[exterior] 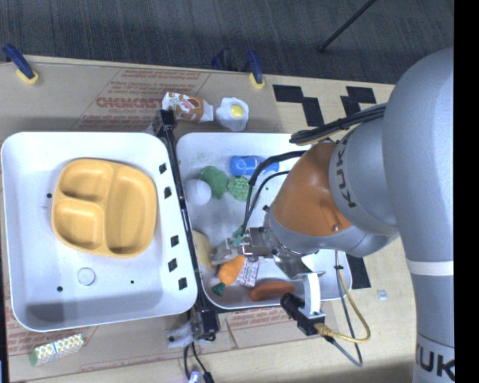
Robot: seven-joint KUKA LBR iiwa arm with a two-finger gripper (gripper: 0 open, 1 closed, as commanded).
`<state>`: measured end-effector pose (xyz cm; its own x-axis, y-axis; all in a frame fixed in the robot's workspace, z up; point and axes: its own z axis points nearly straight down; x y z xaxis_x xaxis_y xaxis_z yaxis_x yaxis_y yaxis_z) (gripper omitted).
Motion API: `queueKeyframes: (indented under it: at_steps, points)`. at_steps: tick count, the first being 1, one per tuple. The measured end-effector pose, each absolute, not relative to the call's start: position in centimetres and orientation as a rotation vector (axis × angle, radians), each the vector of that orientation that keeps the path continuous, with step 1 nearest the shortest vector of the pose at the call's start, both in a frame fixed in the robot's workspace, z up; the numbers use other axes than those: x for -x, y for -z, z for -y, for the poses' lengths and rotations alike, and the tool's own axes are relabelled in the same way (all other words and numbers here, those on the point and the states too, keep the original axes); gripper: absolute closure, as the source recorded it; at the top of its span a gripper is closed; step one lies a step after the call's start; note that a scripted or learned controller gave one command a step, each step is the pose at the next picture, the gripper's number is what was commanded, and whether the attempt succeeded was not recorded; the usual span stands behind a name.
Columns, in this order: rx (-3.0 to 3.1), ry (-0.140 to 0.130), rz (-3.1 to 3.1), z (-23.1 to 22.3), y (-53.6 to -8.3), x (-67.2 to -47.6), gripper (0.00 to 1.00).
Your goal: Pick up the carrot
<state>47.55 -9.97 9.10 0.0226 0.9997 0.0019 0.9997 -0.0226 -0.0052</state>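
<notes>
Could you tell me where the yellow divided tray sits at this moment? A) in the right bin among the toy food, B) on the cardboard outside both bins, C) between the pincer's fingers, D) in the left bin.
D: the yellow divided tray lies flat on the floor of the left bin, while the toy food and the arm are over the right bin.

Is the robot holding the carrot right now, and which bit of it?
Cannot be told. The gripper sits right over the carrot, hiding any hold.
</notes>
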Motion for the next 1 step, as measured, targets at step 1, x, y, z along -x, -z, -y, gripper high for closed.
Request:
queueKeyframes:
  at_steps: [1]
  points:
    - [2.238, -0.004, 2.196, 9.95, -10.10, -47.62, 1.00]
